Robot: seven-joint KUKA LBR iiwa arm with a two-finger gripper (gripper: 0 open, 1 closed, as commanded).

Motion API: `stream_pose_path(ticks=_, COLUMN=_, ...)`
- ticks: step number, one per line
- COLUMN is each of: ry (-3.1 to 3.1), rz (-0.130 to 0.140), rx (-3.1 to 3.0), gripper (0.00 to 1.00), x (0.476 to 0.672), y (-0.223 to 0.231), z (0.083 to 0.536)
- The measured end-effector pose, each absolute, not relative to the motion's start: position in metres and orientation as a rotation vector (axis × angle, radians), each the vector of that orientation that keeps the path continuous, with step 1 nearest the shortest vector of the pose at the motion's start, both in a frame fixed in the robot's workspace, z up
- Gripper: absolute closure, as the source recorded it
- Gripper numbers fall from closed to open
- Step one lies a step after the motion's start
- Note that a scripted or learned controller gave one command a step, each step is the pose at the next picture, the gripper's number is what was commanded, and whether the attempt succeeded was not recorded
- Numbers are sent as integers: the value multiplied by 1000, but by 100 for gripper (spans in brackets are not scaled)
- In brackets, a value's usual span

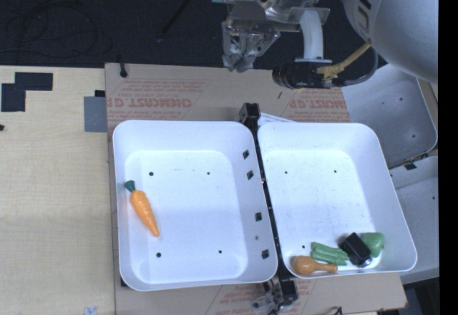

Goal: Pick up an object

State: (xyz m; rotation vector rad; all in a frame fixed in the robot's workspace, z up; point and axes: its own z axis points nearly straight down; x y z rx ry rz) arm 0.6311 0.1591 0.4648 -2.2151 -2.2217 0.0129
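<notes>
**Gripper raised behind the bins, small items lying below**

Along the left side of the bench [50, 185], pale wood runs bare apart from a few dark flat patches near its upper corner. Next comes the left bin [125, 136], a shallow white tray sitting on a sheet of brown cardboard [179, 95] printed with red lettering. Against this bin's left wall lies a toy carrot [144, 212], orange with a small green top, its tip pointing down and to the right. A black divider [259, 195] marks where the two trays meet. Above that seam, beyond the far rims of both trays, hangs the gripper [240, 63], well apart from every object; whether it is open or shut I cannot tell. Nothing shows between its tips. The right bin [390, 177] holds a small cluster in its near right corner: an orange pear-shaped piece [313, 265] lies nearest the divider, a green pod-like piece [329, 253] sits just beside and slightly behind it, a black block [356, 248] is tilted next to that, and a green rounded piece [373, 240] touches the black block on its far side, close to the tray's right wall. The grey arm [401, 6] fills the upper right corner.
</notes>
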Motion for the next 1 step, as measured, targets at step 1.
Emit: stream_pose_path(ticks=1, ry=-2211, rz=18, rx=-2224, gripper=100, x=586, y=92, z=406)
